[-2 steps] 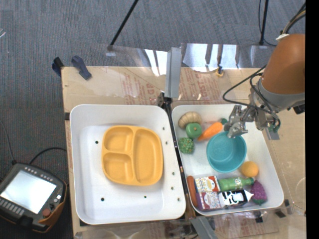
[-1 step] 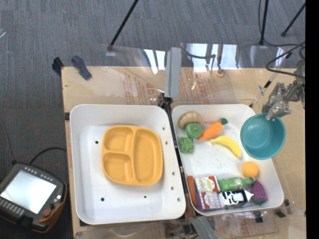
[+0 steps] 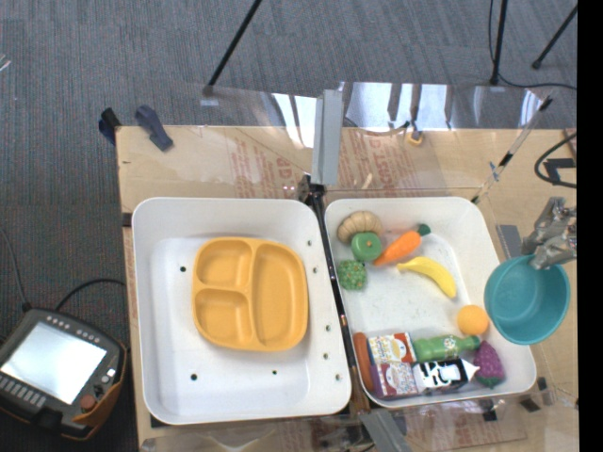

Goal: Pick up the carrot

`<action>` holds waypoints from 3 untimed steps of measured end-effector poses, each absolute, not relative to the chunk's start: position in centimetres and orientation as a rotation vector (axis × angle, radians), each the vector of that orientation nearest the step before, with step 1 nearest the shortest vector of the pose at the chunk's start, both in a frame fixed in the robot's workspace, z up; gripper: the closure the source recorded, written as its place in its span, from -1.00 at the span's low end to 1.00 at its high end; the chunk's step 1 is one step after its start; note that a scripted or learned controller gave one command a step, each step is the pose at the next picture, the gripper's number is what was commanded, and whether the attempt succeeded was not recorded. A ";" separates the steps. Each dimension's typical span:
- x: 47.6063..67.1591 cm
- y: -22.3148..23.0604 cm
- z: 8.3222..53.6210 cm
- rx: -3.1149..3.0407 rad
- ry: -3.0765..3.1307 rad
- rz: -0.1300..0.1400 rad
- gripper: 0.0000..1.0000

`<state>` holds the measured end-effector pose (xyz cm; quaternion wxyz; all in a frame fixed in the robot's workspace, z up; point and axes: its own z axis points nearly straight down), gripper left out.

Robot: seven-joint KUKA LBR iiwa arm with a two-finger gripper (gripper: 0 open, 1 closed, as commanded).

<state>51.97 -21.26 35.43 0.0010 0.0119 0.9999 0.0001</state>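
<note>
Carrot (image 3: 402,245) is lying untouched in the right bin (image 3: 471,217) beside the green apple (image 3: 366,245); I am starting from nothing, my claw's state unreadable.

Dark grey carpet (image 3: 113,45) covers the floor around a wooden bench (image 3: 217,163). Thin black tripod legs (image 3: 240,31) slant down across the carpet behind the bench, with more of them (image 3: 499,26) toward the far right corner. A clear plastic screen (image 3: 396,111) stands along the bench's back edge, catching bright reflections. A black clamp (image 3: 151,125) grips the bench's far left corner. On the floor at the lower left lies a handheld control tablet (image 3: 57,365), its cable (image 3: 85,295) curling off behind it.
</note>
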 end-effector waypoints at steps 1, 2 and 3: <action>48.9 -21.0 32.3 0.051 3.144 0.004 1.00; 47.8 -20.4 27.8 -0.347 3.124 0.005 1.00; 47.9 -20.2 28.7 -0.351 3.122 0.006 1.00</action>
